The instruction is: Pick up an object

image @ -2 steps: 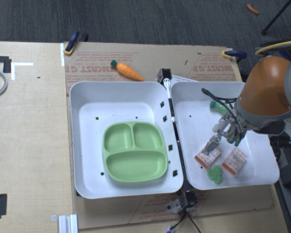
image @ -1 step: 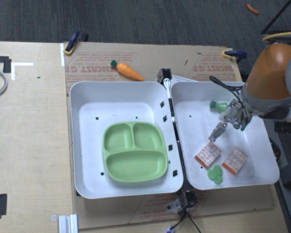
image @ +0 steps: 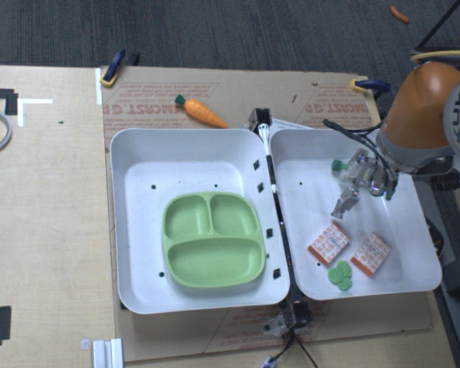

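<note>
The two-finger gripper point(image: 351, 198) hangs over the right shallow white bin point(image: 414, 271), its fingers slightly spread and pinching nothing, just far of a small orange-and-white printed packet point(image: 328, 243). A second such packet point(image: 370, 253) lies right of it and a flat green round piece point(image: 340, 275) sits nearer. The closest packet looks the likeliest target: centre over it, straddle its narrow width, then descend squarely before closing.

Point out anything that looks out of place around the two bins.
The toy carrot lies outside both bins, on the cardboard behind the left bin, which holds the green divided plate. The two orange packets and the small green piece lie in the right bin, where the gripper hangs.
</note>
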Tool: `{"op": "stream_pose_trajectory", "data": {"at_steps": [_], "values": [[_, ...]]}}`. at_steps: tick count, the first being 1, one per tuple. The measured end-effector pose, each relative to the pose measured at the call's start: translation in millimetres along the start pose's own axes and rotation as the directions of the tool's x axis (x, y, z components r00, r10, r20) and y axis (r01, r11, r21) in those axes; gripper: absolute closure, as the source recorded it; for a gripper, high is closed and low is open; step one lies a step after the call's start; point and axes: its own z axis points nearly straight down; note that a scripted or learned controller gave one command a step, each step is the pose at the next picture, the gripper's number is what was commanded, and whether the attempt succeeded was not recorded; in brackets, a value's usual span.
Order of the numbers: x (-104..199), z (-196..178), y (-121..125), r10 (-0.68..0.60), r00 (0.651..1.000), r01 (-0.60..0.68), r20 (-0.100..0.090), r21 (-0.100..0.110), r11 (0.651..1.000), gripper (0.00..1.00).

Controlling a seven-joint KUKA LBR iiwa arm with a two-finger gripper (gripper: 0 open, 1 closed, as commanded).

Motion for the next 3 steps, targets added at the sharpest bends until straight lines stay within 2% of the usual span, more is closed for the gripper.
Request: {"op": "stream_pose_trajectory", "data": {"at_steps": [1,2,3], "values": [[-45.9,1.3,-23.7,-0.542,0.840,0.541,-0.018,-0.017,0.841,0.00],[-54.1,1.4,0.0,-0.634,0.773,0.634,-0.016,-0.004,0.773,0.00],[-57.2,-10.7,2.6,-0.630,0.776,0.630,0.004,0.000,0.776,1.00]]}}
